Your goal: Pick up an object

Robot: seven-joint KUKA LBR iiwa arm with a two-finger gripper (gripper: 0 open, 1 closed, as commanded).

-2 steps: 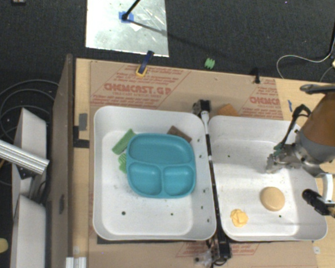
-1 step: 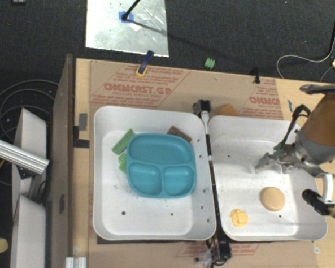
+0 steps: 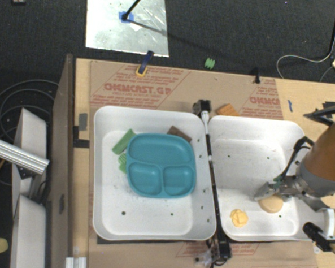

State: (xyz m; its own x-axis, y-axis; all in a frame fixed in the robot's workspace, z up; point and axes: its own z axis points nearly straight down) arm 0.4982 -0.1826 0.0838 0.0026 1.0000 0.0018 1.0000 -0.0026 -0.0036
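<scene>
Nearest to the camera, at the low edge of the right bin (image 3: 222,162), we see a small yellow lump (image 3: 239,218) lying on the white floor, at about seven o'clock from the gripper (image 3: 272,193). We see the arm (image 3: 327,163) reaching in from three o'clock, and its wrist is low over the right bin. Directly at the gripper lies a tan rounded object (image 3: 272,205), pale like a piece of bread, and the dark finger parts seem to touch its upper side. We cannot tell how wide the jaws stand, because the arm body covers most of them, and we cannot say that they have hold of anything. The tan object appears to rest on the bin floor, so we judge that it is not lifted yet. In the left bin (image 3: 106,172) we see a blue divided tray (image 3: 160,165) in the middle, with a green piece (image 3: 122,141) at its ten o'clock side and a brown block (image 3: 180,133) at its one o'clock corner; these are well apart from the gripper. An orange block (image 3: 227,110) lies on the cardboard just outside the bins, at twelve o'clock. For the task, we judge that the approach is done, and the closing on the object and the lifting are left.
</scene>
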